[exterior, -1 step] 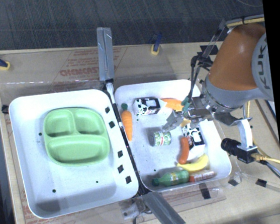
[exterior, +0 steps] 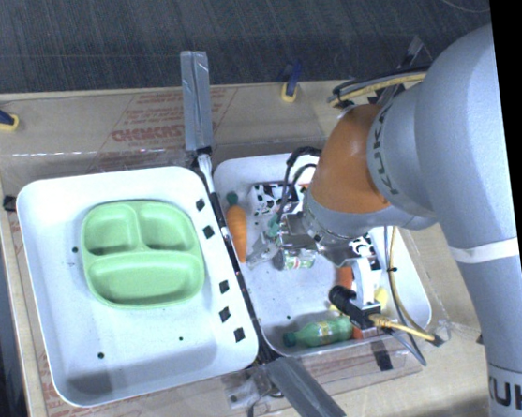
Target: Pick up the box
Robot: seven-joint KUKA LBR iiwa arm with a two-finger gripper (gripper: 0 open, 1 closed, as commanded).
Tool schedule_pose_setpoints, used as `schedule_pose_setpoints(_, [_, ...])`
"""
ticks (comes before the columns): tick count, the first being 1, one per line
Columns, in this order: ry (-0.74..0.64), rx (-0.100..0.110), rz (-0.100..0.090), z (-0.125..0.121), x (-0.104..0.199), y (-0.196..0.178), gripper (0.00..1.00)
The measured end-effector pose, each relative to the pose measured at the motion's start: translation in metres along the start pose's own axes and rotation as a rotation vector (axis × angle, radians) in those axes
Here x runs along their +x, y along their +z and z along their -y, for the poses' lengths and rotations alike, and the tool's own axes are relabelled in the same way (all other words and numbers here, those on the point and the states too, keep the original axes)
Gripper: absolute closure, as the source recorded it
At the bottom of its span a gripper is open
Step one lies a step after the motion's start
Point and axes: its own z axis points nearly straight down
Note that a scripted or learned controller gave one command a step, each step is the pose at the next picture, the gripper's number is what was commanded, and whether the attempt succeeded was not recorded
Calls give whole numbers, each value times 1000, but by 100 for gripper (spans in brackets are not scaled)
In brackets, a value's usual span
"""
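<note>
Across the counter: two white bins. Left bin holds a green divided plate. Right bin: grey arm over its centre; hand low, grip state cannot be told. Green bottle along near edge; carrot by left wall. Box not identifiable.

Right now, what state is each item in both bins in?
Green tray: flat, compartments up, left bin.
Carrot: lying along the right bin's left wall.
Green bottle: on its side, front of right bin.
Gripper: low in right bin.
</note>
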Motion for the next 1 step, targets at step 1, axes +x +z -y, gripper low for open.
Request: schedule_pose_setpoints(1, [-4, 2, 2, 0, -1, -9, 100])
